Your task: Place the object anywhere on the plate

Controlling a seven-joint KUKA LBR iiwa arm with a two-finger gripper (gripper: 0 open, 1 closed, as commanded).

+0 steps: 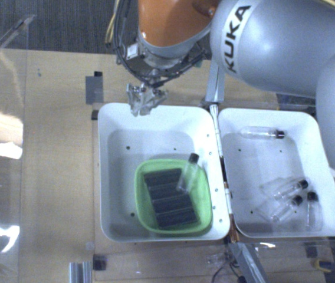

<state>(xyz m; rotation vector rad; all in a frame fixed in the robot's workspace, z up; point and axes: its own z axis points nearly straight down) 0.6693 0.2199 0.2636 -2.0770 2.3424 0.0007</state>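
Note:
A green plate (144, 210) sits in the left bin (111, 158), with several dark blocks lying across it. A clear vial with a black cap (187, 173) rests tilted on the plate's right rim, cap end up. My gripper (142, 101) hangs over the far edge of the left bin, well above and behind the plate, and I see nothing between its fingers.
The right bin (327, 158) holds several clear vials with black caps: one (262, 134) near its far wall and a cluster (288, 198) at its near right. The big grey arm crosses the upper right. Bare bench lies to the left.

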